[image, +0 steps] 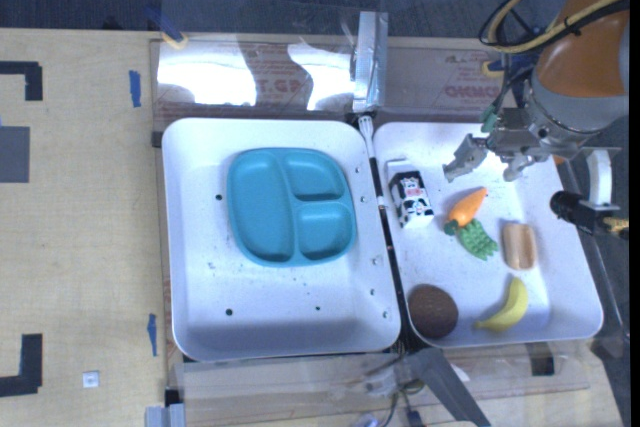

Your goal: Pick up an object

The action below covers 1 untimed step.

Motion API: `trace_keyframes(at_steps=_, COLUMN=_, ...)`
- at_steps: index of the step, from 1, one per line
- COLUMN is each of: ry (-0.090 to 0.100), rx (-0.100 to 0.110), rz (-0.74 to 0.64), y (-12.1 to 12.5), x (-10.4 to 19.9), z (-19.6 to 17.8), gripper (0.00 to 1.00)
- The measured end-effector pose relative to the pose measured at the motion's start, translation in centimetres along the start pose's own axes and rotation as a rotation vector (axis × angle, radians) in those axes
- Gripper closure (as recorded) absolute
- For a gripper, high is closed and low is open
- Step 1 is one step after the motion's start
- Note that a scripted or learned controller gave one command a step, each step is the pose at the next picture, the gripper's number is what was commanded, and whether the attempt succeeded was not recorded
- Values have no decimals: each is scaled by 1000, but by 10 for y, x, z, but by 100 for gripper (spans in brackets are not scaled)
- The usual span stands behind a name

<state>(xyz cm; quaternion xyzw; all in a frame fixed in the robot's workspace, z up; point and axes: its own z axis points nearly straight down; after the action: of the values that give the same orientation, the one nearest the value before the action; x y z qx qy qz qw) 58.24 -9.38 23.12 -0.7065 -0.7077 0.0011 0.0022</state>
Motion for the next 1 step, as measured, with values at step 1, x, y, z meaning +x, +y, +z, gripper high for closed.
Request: trace_keyframes(at_steps=1, ry=0, rx=8, rz=62, y=13, x=-57, z=100, gripper=0)
